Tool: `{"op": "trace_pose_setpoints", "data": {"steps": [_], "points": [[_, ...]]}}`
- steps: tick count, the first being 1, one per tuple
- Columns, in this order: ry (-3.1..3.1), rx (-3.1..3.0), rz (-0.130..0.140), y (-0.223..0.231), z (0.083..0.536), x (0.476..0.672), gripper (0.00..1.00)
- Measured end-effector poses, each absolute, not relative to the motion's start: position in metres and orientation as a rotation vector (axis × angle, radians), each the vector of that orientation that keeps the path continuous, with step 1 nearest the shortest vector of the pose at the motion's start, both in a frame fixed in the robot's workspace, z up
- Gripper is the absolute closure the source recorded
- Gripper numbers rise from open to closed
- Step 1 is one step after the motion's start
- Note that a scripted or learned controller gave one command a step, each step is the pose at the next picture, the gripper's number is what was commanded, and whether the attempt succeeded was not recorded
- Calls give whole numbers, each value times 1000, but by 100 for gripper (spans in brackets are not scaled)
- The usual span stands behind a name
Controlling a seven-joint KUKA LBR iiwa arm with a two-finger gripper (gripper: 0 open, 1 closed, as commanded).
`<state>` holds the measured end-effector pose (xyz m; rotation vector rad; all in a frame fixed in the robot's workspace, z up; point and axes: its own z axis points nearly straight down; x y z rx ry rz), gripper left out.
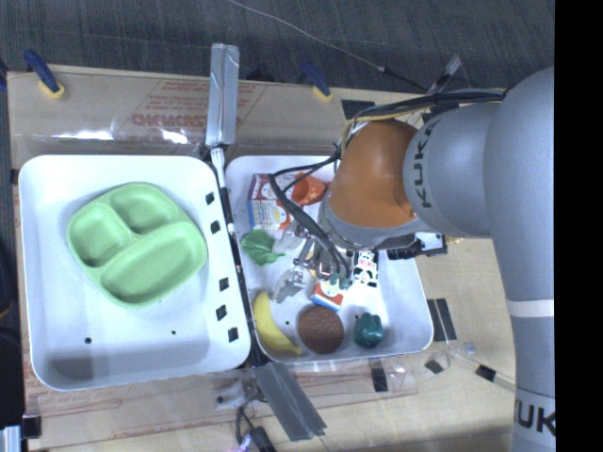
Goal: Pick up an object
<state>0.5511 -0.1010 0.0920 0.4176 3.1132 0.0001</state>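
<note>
The right bin [412,301] holds several small objects. A yellow banana [268,326] lies at its front left, beside a brown round piece [321,329] and a dark green piece [368,329]. A green leafy item [259,248] and a white carton [267,205] lie along the left wall. An orange item [308,191] is at the back. My gripper [300,276] hangs low over the middle of this bin, just above the banana and right of the leafy item. A red and blue item [328,296] and a cow-patterned piece [366,269] lie close under the wrist.
The left bin [57,347] carries a light green divided plate [137,241]. The arm's orange band and grey body cover the back right of the right bin. Clamps and a metal bar [223,92] stand along the bench's far edge.
</note>
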Motion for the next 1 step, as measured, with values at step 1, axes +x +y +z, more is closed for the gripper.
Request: {"op": "trace_pose_setpoints", "data": {"steps": [1], "points": [[3112,409,0,-101,103,552,100]]}}
